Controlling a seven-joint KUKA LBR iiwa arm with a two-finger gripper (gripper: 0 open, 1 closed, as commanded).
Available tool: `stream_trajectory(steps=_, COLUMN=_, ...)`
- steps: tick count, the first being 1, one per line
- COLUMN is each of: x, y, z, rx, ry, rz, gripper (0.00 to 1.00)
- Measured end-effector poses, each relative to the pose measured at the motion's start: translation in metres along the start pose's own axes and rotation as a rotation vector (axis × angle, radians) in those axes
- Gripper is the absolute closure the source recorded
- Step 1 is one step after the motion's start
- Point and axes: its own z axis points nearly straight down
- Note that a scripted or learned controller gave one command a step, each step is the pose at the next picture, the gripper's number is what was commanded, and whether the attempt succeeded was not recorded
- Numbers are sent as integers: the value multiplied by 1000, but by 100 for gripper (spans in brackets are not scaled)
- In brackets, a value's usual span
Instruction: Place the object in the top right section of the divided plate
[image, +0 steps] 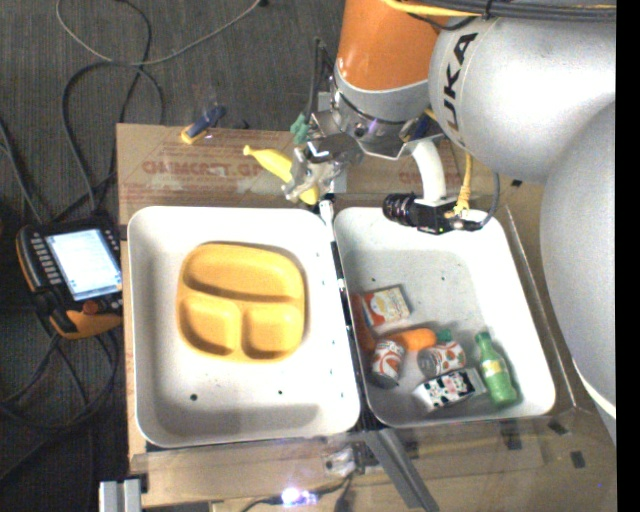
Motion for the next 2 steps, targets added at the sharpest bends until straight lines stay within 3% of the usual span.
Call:
stream_trajectory(steps=1, x=61, y=-46, z=-29, rx=2, ry=4, rz=123, gripper=100)
stream_trajectory(steps=2, x=119, y=-87, z=22, rx=5, ry=5, rz=317, gripper=100)
